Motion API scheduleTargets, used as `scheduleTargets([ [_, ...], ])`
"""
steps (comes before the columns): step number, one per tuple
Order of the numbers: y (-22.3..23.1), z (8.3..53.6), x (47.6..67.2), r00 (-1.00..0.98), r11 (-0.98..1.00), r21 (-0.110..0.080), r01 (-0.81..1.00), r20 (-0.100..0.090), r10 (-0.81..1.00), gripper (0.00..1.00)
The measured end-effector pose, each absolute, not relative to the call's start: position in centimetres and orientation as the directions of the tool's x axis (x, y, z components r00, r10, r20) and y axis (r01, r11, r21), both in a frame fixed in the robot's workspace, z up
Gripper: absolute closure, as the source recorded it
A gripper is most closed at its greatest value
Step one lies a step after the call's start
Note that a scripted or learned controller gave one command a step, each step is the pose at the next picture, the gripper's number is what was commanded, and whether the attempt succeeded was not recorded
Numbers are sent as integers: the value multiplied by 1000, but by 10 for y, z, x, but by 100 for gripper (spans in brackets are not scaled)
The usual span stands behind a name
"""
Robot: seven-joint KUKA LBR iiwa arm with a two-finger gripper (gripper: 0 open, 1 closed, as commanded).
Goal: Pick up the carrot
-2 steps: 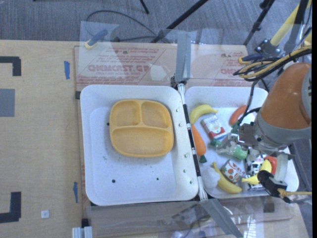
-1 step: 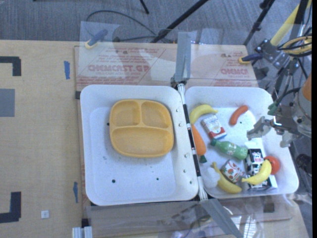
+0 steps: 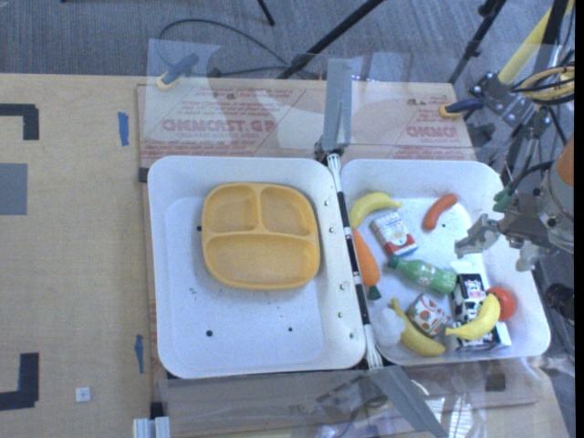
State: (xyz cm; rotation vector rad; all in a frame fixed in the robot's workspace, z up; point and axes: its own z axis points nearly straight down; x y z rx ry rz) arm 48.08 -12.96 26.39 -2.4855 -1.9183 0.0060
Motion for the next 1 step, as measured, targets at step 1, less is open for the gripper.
scheduleTargets([
  [1,-62,315,508,237,-237,-4,972,-2,972,0],
])
